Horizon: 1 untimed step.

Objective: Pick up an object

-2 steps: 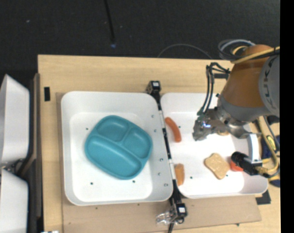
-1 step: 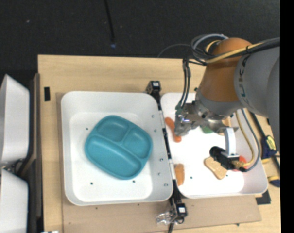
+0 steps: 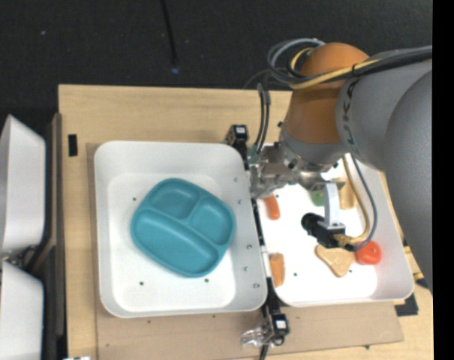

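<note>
Tool [image 3: 275,177] low at right white bin's [image 3: 384,287] left wall, near small orange oblong piece [image 3: 272,208]; open or closed, cannot tell. Likely to scrape the wall or nudge piece aside.

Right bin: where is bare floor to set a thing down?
In the right bin, bare floor lies along the front wall, between the orange piece and the tan piece. Under the arm, small items crowd together.
</note>
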Available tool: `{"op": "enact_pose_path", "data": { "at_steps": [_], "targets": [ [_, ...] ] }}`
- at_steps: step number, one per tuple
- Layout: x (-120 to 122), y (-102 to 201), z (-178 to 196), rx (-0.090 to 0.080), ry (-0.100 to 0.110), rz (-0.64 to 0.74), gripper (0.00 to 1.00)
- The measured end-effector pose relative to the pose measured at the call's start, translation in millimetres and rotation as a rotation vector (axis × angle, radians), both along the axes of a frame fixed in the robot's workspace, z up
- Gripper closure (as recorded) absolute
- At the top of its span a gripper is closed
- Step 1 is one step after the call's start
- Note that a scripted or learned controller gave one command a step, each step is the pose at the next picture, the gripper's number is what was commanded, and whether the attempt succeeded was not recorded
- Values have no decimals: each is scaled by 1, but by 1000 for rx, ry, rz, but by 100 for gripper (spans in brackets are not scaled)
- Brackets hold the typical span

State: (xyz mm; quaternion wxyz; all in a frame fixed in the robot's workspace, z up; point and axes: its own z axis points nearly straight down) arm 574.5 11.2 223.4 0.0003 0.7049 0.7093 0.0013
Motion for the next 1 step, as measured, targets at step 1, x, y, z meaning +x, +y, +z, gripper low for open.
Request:
{"op": "enact_pose_path", "data": {
  "at_steps": [1],
  "targets": [
    [16, 56, 5, 1, 0, 2, 100]
  ]
}}
